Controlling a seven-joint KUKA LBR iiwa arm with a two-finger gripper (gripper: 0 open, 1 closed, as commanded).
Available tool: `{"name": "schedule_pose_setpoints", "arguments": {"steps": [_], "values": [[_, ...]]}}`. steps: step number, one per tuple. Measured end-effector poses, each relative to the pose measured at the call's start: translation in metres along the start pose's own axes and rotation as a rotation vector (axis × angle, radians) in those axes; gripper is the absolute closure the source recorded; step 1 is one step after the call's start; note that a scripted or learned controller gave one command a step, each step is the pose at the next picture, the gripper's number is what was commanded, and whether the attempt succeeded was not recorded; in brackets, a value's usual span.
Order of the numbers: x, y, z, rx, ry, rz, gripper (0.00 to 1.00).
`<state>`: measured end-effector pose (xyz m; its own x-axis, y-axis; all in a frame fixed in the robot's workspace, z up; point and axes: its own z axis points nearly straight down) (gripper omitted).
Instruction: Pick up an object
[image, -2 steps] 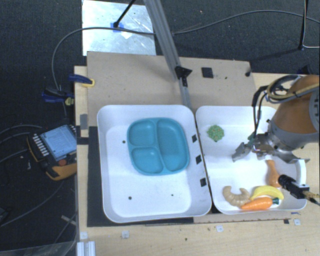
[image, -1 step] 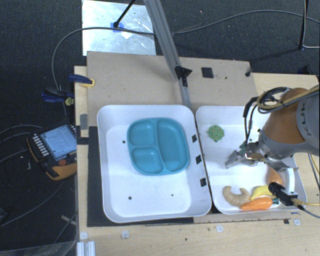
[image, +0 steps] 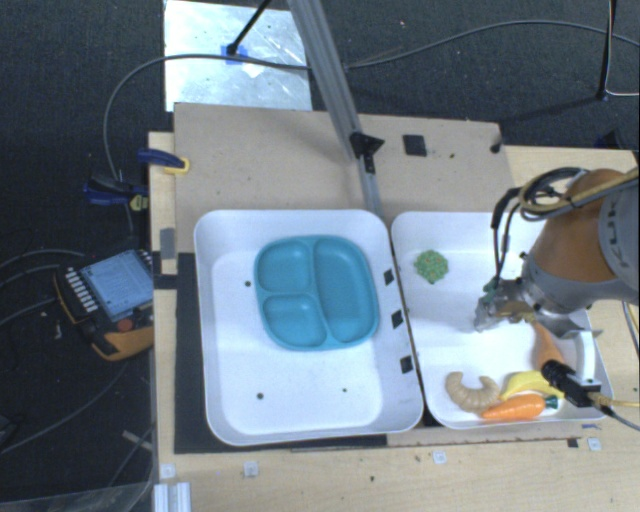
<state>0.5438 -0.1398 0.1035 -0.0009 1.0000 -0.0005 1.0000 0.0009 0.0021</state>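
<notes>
Right bin (image: 450, 235): white, shallow, holds four small toy foods.

- Broccoli floret (image: 431, 266), green and knobbly, alone at the far end of the bin, well apart from the rest. Judged light and rigid plastic; its bumpy crown should give the fingers purchase, and the clear floor around it makes it the easiest take, gripped across the crown from above.
- Carrot (image: 514, 407), orange, lying flat against the near wall. Judged light, hard and smooth, likely to roll; best pinched across its thicker middle.
- Banana (image: 528, 383), yellow, touching the carrot's far side. Curved and slick; crowded by neighbours.
- Pale tan curved piece (image: 470, 388), perhaps a shrimp or a croissant, too small to tell, just beside the carrot's tip.

Gripper (image: 488, 318): low over the middle of the right bin, between floret and near cluster. Nothing visible in it; whether it is released or clenched cannot be told from this slant.

Left bin (image: 230, 400): bears a blue divided plate (image: 316, 291), three compartments.
</notes>
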Motion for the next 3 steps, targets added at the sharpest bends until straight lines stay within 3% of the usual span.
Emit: {"name": "schedule_pose_setpoints", "arguments": {"steps": [1, 3], "values": [[-0.007, 0.003, -0.062, -0.005, -0.002, -0.003, 1.00], [-0.009, 0.005, -0.150, -0.005, -0.001, -0.004, 1.00]]}}
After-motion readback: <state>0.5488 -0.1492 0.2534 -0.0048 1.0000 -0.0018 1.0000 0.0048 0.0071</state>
